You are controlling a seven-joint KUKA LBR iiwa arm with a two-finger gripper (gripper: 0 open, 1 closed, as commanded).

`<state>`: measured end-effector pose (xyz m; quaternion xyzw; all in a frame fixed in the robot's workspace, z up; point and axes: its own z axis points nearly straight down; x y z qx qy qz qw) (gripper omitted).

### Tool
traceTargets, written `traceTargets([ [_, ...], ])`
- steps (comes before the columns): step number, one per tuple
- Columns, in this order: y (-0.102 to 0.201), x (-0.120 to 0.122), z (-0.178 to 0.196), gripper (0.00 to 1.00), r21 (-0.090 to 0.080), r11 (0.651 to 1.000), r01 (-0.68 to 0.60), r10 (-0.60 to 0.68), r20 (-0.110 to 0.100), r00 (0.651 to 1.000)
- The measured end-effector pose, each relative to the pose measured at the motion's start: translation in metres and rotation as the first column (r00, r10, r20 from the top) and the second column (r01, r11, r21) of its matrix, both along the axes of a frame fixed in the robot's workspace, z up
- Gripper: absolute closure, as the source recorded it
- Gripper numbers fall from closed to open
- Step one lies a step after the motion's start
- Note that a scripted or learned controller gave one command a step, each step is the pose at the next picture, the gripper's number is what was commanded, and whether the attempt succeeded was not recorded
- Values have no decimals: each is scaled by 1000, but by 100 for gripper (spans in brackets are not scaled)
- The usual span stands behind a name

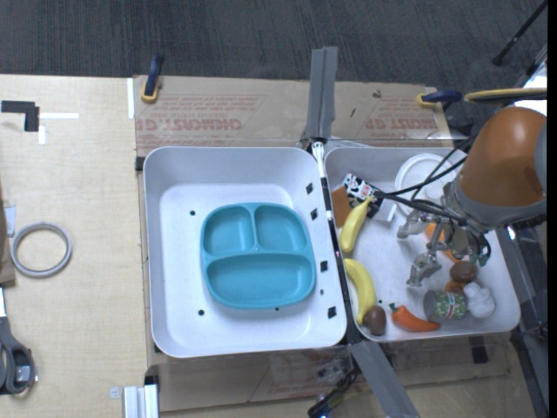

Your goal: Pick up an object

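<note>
The right bin (pixel 500 325) holds several small items. Two yellow bananas lie along its left wall, one (pixel 354 225) above the other (pixel 361 287). A brown fruit (pixel 374 320) and an orange carrot (pixel 414 320) sit at the front. A green patterned can (pixel 446 306), a white lump (pixel 479 300) and a brown piece (pixel 463 273) lie at the front right. A white bowl (pixel 421 174) and a black-and-white toy (pixel 355 186) sit at the back. My gripper (pixel 419 251) hangs over the bin's middle, open, with nothing between its fingers.
The left bin (pixel 165 233) holds a teal divided plate (pixel 258 255). On the bench to the left lie a roll of tape (pixel 39 248) and scissors (pixel 16 366). The arm's orange band (pixel 509 159) stands over the right bin's back right corner.
</note>
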<state>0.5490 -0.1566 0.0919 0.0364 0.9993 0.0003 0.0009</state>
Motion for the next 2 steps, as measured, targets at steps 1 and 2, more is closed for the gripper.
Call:
traceTargets([
  [1, -56, 70, 3, 0, 16, 1000, 14, -13, -24, 1000],
  [2, -65, 17, 1, 0, -1, 996, 86, -86, 2, 996],
])
